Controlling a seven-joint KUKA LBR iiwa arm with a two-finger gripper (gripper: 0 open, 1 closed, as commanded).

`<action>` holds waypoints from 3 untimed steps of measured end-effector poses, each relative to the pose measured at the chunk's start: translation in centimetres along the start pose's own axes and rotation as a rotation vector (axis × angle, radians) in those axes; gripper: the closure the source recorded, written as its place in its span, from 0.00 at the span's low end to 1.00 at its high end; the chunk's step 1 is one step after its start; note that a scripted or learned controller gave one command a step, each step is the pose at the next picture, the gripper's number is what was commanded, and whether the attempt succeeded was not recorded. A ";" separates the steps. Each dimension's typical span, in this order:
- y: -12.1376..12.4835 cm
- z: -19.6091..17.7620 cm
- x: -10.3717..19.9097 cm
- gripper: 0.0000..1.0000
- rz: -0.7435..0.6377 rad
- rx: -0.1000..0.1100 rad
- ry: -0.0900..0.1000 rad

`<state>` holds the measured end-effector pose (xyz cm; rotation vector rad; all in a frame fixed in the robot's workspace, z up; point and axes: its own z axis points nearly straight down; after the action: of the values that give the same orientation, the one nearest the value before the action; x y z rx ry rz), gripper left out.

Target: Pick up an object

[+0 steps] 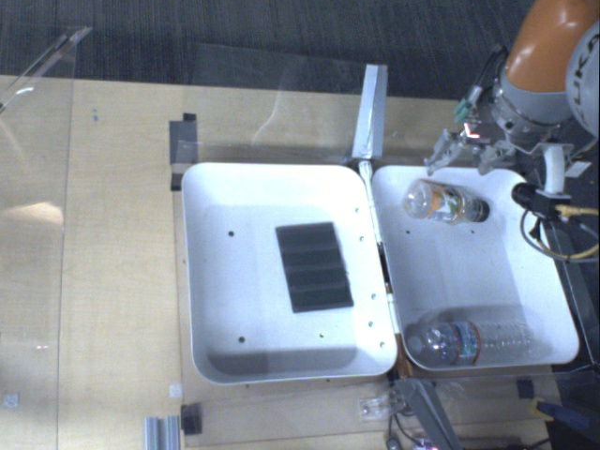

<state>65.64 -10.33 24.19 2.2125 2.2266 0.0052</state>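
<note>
A clear plastic bottle (pixel 445 203) with a dark cap lies on its side near the far edge of the right bin (pixel 539 279). A second clear bottle (pixel 469 341) with a blue label lies along that bin's near wall. A black ridged rectangular block (pixel 314 266) rests flat in the middle of the left bin (pixel 216 251). My gripper (pixel 462 161) hangs over the right bin's far rim, just above and behind the capped bottle. It is open, with nothing between its fingers.
A metal bar (pixel 371 111) stands upright behind the seam between the two bins. Cables (pixel 548 216) hang off the arm at the right bin's far right corner. The wooden bench (pixel 94 251) stretches out to the left.
</note>
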 end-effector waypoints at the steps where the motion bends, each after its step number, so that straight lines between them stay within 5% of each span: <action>1: 1.2 15.4 -2.2 0.00 -0.130 -0.005 -0.001; 2: 1.3 15.4 -2.6 0.00 -0.174 0.002 0.002; 3: -1.3 15.4 0.6 0.00 -0.033 -0.004 0.000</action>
<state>64.42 -9.71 8.76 2.1740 2.2606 0.0102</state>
